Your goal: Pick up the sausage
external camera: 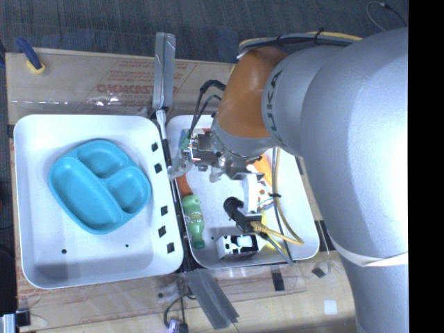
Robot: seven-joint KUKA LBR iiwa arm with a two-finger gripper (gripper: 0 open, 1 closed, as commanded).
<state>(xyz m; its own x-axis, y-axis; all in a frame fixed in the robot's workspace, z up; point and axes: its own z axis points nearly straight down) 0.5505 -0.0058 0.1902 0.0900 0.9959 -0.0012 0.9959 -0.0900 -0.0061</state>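
Two white bins, blue divided plate (pixel 100 184) left, green bottle (pixel 193 220) right, fingers' state unclear

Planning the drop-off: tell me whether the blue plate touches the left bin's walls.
Apart. The camera view shows white floor all around the blue plate, separating it from every wall of the left bin.
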